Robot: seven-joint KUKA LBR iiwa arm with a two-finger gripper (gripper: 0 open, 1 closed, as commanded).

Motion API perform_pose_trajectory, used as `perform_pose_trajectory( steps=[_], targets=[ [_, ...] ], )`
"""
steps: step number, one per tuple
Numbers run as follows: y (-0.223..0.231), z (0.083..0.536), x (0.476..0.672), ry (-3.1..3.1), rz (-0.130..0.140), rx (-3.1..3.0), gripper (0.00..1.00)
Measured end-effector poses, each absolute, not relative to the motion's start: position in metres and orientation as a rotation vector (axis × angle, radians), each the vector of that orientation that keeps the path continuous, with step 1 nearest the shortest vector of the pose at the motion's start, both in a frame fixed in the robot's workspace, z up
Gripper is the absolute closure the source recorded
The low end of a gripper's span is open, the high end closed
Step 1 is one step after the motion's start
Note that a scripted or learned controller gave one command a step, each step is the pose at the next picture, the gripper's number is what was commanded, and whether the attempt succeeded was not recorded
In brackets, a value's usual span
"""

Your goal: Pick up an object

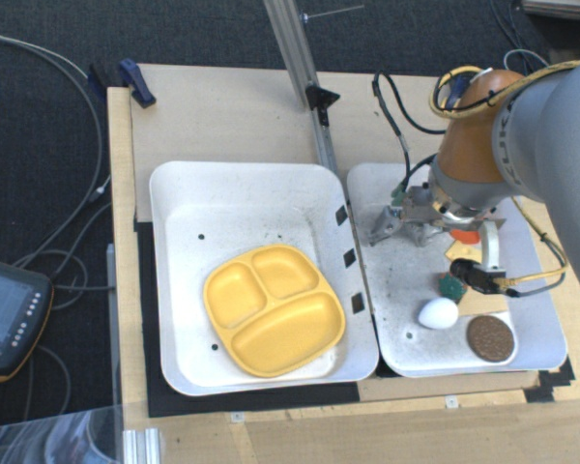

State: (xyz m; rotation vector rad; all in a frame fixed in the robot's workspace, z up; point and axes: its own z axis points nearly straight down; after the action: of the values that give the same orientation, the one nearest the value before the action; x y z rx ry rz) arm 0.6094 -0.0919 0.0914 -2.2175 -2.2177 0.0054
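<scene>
Yellow tray (274, 309), one; white egg (439, 313), one.

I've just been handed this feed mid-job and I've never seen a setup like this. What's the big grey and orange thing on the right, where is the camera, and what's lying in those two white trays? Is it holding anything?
The grey and orange thing is a robot arm; it reaches in from the right. Its gripper hangs low over the right bin. The camera is fixed above the bench and looks down at a slant on both bins.

In the left bin lies a yellow divided plate. The right bin holds a white egg-shaped object, a brown round disc, a small dark green item and a yellowish piece partly hidden under the gripper.

From this angle the wrist covers the gripper's tip, so I cannot tell whether anything is held.
</scene>
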Motion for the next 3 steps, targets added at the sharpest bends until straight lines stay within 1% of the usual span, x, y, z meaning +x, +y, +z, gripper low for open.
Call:
perform_pose_trajectory(
  steps=[1,2,3],
  targets=[
    [-0.091,0.104,0.611,-2.22,-0.001,-2.22,1.0],
    [-0.083,0.152,0.609,-2.226,-0.007,-2.222,1.0],
    [-0.082,0.217,0.613,-2.229,-0.009,-2.224,1.0]
  ],
)
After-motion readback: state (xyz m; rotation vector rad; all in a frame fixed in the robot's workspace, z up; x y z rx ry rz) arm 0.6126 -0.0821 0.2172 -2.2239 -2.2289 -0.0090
